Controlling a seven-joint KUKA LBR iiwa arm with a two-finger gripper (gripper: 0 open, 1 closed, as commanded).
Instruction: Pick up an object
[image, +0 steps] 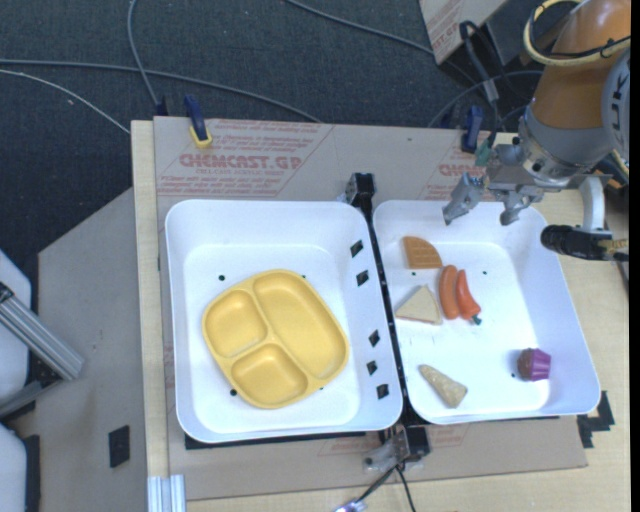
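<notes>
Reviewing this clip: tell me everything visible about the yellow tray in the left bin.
The yellow tray is a rounded, glossy piece that looks like moulded plastic, divided by raised ridges into three compartments: two at the top and one at the bottom. All three hold nothing. It lies flat and right side up on the floor of the left bin, turned at a slant to the bin's walls, toward the bin's near side. Nothing but the bin touches it.

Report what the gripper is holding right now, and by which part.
Nothing is held. The gripper hangs open over the right bin's far rim, with nothing between its fingers.
</notes>
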